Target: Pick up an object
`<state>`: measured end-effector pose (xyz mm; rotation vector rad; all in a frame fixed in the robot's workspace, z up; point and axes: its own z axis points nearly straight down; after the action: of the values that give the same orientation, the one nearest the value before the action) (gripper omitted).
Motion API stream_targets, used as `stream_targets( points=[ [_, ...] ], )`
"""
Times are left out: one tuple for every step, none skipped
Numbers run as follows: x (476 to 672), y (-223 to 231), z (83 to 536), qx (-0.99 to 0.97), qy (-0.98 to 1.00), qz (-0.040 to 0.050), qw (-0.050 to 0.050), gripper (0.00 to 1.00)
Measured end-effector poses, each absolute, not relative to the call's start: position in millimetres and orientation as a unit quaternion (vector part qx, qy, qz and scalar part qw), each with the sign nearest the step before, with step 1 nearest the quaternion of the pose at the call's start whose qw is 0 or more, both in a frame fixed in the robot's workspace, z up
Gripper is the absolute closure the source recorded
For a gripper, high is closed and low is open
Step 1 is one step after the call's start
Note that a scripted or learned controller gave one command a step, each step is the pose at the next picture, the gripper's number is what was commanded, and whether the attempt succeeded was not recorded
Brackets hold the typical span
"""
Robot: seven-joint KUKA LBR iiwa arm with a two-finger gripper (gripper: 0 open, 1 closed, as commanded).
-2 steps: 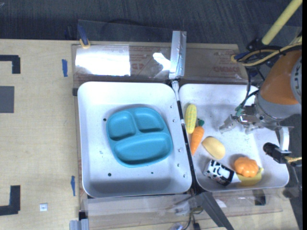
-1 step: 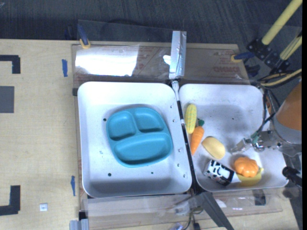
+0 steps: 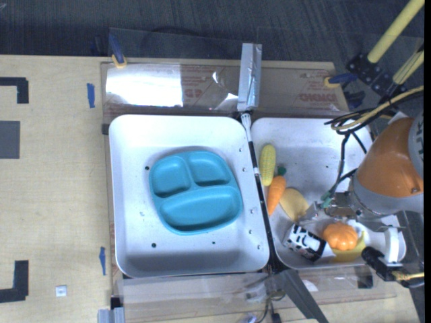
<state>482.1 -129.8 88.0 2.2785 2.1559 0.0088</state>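
Observation:
The right bin point(image 3: 306, 134) holds several toy foods. A yellow corn cob point(image 3: 268, 163) lies by its left wall, with an orange carrot point(image 3: 275, 191) just below it. A pale yellow rounded piece point(image 3: 293, 202) sits beside the carrot. Near the front wall are a black-and-white toy point(image 3: 304, 241) and a round orange fruit point(image 3: 341, 236). My gripper point(image 3: 324, 206) hangs low over the bin, between the pale yellow piece and the orange fruit, close to both. Nothing can be seen held in it.
The left bin point(image 3: 128, 180) holds a blue divided plate point(image 3: 194, 190) in its middle. The arm's grey and orange wrist point(image 3: 390, 170) covers the right bin's right side. Clear plastic sheeting point(image 3: 202, 86) stands behind both bins.

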Motion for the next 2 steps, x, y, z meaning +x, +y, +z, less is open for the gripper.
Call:
stream_targets(
  points=[
    [483.9, -131, 99, 0.728, 0.686, 0.0042, 0.006, 1.00],
    [490.0, -94, 238, 0.718, 0.696, 0.0055, 0.005, 1.00]
  ],
)
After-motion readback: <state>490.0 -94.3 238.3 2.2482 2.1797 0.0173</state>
